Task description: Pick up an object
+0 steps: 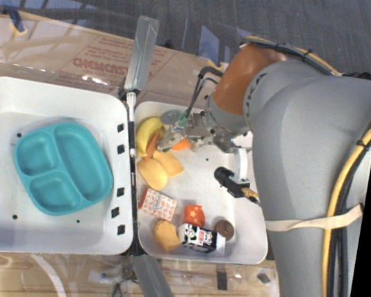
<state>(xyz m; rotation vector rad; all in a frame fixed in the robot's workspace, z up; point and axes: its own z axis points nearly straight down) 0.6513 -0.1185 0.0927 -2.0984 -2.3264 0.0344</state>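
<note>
- Illumination: bright, even, overhead; no dim zones across either bin.
- Glare: the white bin floor (8,114) is nearly washed out; pale reflections streak the clear sheeting (70,40) above it.
- Shadows: soft, short, beneath the teal tray (62,167).
- Sharpness: moderate; small items appear slightly soft, with visible compression.

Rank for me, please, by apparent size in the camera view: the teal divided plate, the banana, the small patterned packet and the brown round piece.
Largest to smallest:
1. teal divided plate
2. banana
3. small patterned packet
4. brown round piece
</note>
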